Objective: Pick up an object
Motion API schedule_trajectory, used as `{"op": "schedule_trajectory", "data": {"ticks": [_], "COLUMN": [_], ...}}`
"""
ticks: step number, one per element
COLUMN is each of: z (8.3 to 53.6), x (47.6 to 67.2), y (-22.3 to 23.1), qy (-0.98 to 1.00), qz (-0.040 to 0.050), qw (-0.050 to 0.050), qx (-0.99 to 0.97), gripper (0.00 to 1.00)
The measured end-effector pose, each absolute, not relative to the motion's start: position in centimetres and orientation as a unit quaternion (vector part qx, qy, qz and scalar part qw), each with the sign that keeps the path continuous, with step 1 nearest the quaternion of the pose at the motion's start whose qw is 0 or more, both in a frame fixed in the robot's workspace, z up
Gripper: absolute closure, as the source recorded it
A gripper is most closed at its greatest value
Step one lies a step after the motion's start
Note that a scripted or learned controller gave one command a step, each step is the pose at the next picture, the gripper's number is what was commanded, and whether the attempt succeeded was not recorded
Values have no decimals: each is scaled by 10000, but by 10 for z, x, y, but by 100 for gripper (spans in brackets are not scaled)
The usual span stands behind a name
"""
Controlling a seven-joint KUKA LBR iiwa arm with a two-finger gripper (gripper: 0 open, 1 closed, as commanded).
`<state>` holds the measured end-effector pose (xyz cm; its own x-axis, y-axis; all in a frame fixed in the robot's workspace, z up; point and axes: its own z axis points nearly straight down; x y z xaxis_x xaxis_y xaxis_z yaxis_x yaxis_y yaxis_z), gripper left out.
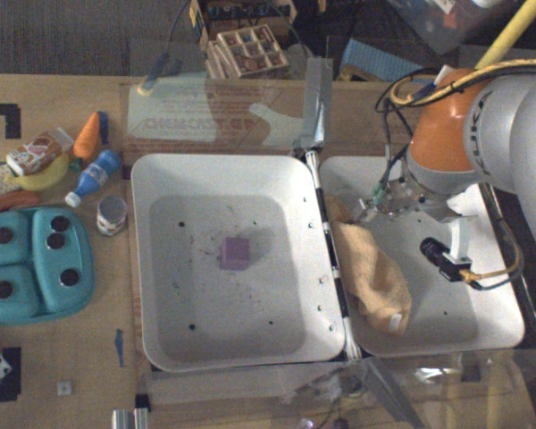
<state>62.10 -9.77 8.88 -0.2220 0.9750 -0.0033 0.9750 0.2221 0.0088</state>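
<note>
A purple block (235,253) lies in the white left bin (161,186); a tan cloth (372,275) lies in the white right bin (509,320). The arm (482,123) is grey with an orange band. Outside the bins sit a teal tray (36,262), an orange carrot (88,135) and a blue-and-white bottle (94,177).

The two bins (152,186) look like smooth, matt white plastic. A tan cloth (372,271) lies soft and rumpled. The bench (62,96) looks wooden.

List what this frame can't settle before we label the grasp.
- Gripper: camera view, finger state unreadable; small, under the arm's wrist.
- Tan cloth: its upper end lies beside the gripper; contact unclear.
- Purple block: blurred, faces indistinct.
- Arm: cut off by the right edge.
</note>
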Motion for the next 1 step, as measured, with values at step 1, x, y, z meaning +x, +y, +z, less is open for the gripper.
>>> {"op": "schedule_trajectory", "data": {"ticks": [1], "z": [89], "x": [567], "y": [-130], "qy": [8491], "qz": [15], "qw": [39], "qx": [5283], "gripper": [0]}}
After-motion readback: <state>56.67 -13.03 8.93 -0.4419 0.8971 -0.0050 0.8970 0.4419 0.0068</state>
